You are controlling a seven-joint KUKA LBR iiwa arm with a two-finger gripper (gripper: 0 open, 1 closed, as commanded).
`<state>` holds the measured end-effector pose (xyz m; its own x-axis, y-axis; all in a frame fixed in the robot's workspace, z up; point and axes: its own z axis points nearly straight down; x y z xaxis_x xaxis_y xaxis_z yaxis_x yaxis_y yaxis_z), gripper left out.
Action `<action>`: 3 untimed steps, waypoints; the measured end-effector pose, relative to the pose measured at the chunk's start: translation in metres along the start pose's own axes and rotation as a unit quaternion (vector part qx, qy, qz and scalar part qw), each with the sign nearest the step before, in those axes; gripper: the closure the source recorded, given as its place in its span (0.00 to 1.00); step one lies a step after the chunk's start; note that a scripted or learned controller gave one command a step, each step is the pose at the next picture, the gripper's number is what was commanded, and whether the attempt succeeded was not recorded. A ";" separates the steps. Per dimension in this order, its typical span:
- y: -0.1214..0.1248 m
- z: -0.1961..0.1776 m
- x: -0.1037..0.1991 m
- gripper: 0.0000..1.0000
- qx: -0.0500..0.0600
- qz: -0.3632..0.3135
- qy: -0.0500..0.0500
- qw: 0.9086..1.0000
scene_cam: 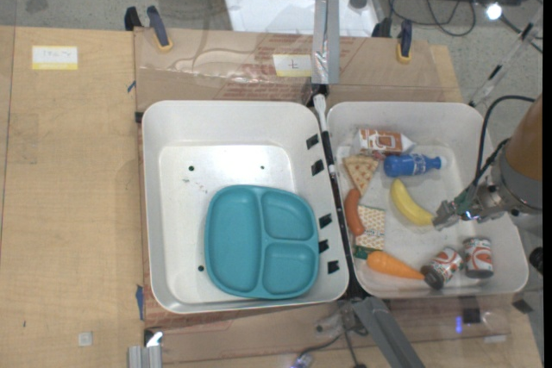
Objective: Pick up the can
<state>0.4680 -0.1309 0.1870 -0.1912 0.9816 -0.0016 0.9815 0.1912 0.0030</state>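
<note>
Two small red-and-white cans sit in the right bin (509, 267) near its front right corner: one can (443, 265) lies tilted on its side, the other can (478, 257) stands just to its right. My gripper (459, 212) hangs over the right bin, above and slightly behind the cans, close to the end of a yellow banana (409, 204). No object is between the fingers. The arm comes in from the right edge.
The right bin also holds a blue bottle (412, 165), a carton (382, 140), a waffle-like wedge (360, 172), a sausage (353, 213), a cracker (373, 223) and a carrot (395, 265). A teal divided plate (261, 242) lies in the left bin (172, 151).
</note>
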 end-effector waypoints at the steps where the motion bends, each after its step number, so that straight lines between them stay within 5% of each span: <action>1: 0.000 0.000 -0.001 0.00 0.000 0.001 0.000 1.000; 2: -0.009 0.094 -0.043 0.00 -0.001 0.042 -0.001 0.999; 3: -0.007 0.094 -0.028 0.00 0.000 0.003 0.000 1.000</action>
<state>0.4671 -0.1594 0.0927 -0.1858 0.9826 -0.0019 0.9826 0.1858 0.0031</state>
